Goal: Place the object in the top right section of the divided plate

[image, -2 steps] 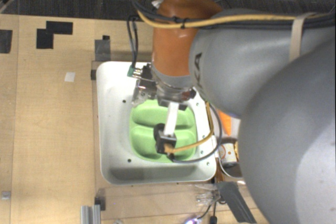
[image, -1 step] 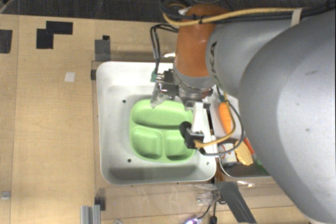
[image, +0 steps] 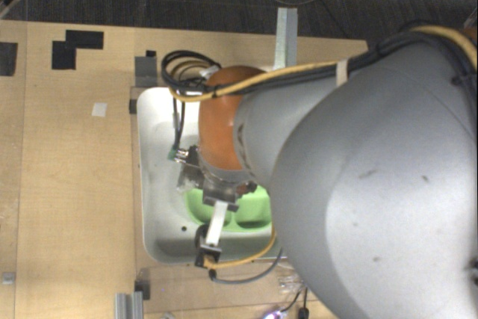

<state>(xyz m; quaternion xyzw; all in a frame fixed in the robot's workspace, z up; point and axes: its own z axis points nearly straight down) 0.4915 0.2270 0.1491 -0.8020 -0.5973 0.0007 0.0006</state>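
A light green divided plate (image: 258,207) lies in the white bin (image: 153,160), mostly covered by the arm. Only its lower right part and a sliver on its left show. The gripper (image: 213,187) hangs directly over the plate, below the orange band of the wrist. Its fingertips are hidden by the wrist hardware, and I see no object between them. The sections of the plate are hidden beneath the arm.
The large grey arm fills the right half of the view and covers the second bin. Bare wooden bench lies to the left of the bin, with black marks (image: 75,47) at the far left. A metal post (image: 286,37) stands behind the bin.
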